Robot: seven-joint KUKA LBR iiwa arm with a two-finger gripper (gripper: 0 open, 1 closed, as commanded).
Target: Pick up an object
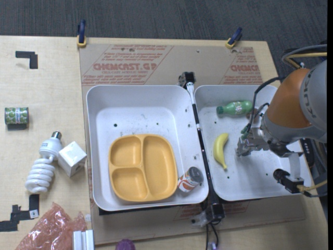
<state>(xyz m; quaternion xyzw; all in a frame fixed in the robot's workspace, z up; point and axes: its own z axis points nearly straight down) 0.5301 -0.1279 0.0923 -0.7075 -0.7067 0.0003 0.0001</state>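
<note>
Two bins sit mid-frame. In the right bin, the gripper hovers just right of the banana; whether its jaws are parted I cannot tell. Likely the approach step: next comes lining up and descending. A green bottle lies above; the yellow tray fills the left bin.

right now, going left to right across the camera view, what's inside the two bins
yellow tray → small can → banana → gripper; the green bottle lies farther back, above the banana and gripper, so its place in the order is unclear.
</note>
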